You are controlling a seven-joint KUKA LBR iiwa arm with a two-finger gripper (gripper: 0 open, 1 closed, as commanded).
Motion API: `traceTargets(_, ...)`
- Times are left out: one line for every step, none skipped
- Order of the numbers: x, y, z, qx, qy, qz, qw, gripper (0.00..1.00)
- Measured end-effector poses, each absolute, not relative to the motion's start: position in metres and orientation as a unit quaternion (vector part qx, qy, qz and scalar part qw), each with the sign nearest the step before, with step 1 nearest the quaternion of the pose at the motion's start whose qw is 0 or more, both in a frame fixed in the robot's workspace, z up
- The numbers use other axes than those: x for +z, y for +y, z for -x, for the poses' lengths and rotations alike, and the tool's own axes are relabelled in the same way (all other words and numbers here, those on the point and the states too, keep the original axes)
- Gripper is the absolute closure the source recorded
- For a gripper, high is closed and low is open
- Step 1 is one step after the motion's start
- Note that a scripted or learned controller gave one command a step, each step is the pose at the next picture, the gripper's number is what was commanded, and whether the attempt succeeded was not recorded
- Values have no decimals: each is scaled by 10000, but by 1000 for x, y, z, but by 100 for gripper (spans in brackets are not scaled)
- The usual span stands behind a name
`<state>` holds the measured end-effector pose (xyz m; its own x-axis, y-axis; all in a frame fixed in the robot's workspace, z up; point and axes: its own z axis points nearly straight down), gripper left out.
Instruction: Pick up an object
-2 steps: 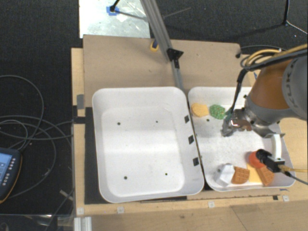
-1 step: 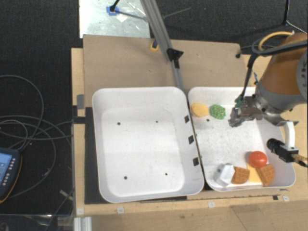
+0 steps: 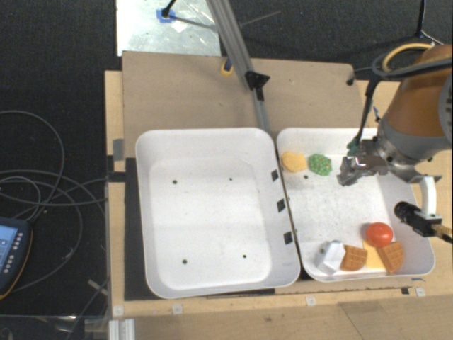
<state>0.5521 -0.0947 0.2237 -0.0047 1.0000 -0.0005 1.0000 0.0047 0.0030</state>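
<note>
**Arm hovering over right bin, no pick yet**

Gripper [image 3: 349,172] is hanging in the right bin [image 3: 425,264], just right of the green ball [image 3: 320,164] & yellow piece [image 3: 294,162] at the far-left corner. Can't tell fingers' state, too small/dark. Green ball is looking light, knobbly, prob. soft: take it across the middle. Red ball [image 3: 379,233], waffle pieces [image 3: 353,258] & white item [image 3: 329,256] are sitting near side, overlapping, edges hard to read
</note>
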Motion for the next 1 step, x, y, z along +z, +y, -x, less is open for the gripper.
traceTargets(216,-41,-558,11,7107,-7035,-5,100)
